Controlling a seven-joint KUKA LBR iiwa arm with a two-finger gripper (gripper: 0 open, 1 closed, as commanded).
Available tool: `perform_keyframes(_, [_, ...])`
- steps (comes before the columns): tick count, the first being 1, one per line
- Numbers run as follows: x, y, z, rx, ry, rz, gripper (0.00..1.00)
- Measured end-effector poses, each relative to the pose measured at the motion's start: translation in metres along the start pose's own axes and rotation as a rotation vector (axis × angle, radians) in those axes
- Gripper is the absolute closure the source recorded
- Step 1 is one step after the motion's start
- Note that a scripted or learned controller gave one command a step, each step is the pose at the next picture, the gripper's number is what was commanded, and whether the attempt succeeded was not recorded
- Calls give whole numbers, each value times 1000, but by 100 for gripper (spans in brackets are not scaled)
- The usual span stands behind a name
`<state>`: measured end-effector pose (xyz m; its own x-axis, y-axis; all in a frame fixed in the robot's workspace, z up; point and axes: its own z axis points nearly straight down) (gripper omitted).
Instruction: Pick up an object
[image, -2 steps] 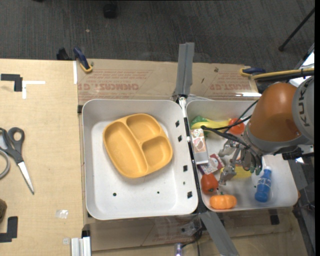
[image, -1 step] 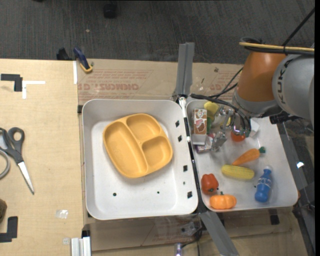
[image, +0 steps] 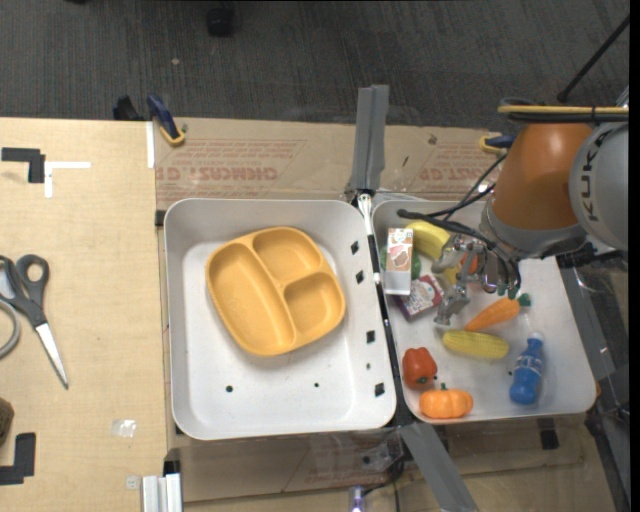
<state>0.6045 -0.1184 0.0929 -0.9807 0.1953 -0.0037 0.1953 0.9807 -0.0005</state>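
Jaws (image: 452, 305) were seen low in the right bin (image: 570, 400); their state could not be told. Corn (image: 476, 345) lay just below them, a carrot (image: 492, 315) beside. Crowding risked a glancing miss. "KU" was read on the arm (image: 600, 190), reversed print on cardboard (image: 240, 172).

- We see the objs all in the right bin (image: 572, 330), none lifted.
- Banana (image: 430, 238): yellow, flat, near back-left corner.
- Small carton (image: 399, 261): white w/ red print, upright-ish along left wall.
- Snack packet (image: 424, 296): red/white, crumpled, just beside carton.
- Carrot (image: 495, 314): orange, green tip, tilted.
- Corn cob (image: 476, 345): yellow, lying flat, just below carrot.
- Red pepper (image: 419, 367) & orange pumpkin (image: 445, 403): front-left, close together.
- Blue bottle (image: 527, 372): front-right, on its side.
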Motion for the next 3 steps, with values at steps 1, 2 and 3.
perform_keyframes(1, [92, -13, 1, 0, 2, 33, 0])
perform_keyframes(2, [91, -13, -9, 1, -2, 30, 100])
perform_keyframes(3, [96, -89, -50, 0, -1, -160, 100])
